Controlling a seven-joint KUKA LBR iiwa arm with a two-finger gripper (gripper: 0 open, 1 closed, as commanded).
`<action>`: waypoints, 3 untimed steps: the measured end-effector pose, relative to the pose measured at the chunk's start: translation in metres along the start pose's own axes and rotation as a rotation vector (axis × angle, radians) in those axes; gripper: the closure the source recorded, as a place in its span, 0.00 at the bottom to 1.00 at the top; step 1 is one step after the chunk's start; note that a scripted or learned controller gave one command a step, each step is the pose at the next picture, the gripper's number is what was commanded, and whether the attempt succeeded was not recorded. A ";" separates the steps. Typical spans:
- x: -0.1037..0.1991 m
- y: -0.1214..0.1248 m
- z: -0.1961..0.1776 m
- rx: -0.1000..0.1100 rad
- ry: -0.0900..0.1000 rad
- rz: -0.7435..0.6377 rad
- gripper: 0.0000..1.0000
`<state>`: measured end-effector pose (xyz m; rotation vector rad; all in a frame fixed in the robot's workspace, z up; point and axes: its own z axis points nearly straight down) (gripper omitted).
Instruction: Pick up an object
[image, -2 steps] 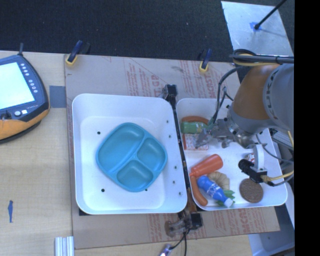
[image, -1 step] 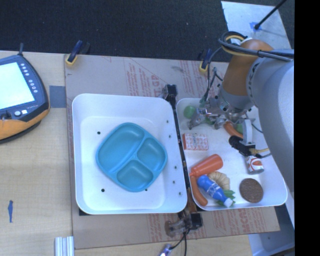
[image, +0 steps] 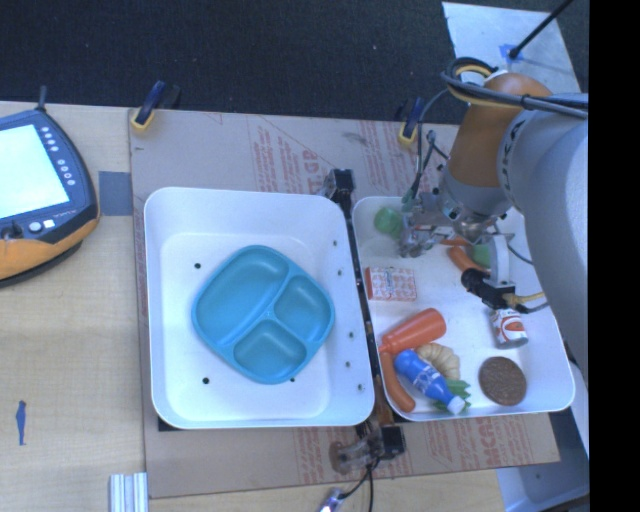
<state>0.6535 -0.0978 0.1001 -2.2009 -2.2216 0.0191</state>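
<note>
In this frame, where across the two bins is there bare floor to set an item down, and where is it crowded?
Left bin: bare white floor rings the blue divided plate, widest along its far and near sides. Right bin: a small bare patch between the red-patterned packet and the small can. Crowded at the far end under the tool, and around the orange carrot, blue bottle and brown disc.

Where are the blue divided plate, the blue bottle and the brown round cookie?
blue divided plate (image: 262, 313), camera view, on the ridge between its compartments.
blue bottle (image: 424, 379), camera view, on the middle of its body.
brown round cookie (image: 502, 380), camera view, on the centre of its top face.

Arm (image: 480, 150) over cluttered, perhaps toy-filled, bin (image: 548, 385)
</note>
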 end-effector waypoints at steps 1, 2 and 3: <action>0.000 0.000 0.000 0.000 0.000 0.000 0.00; 0.000 0.000 -0.010 0.003 0.000 -0.005 1.00; -0.001 -0.001 -0.010 0.005 -0.001 -0.006 0.00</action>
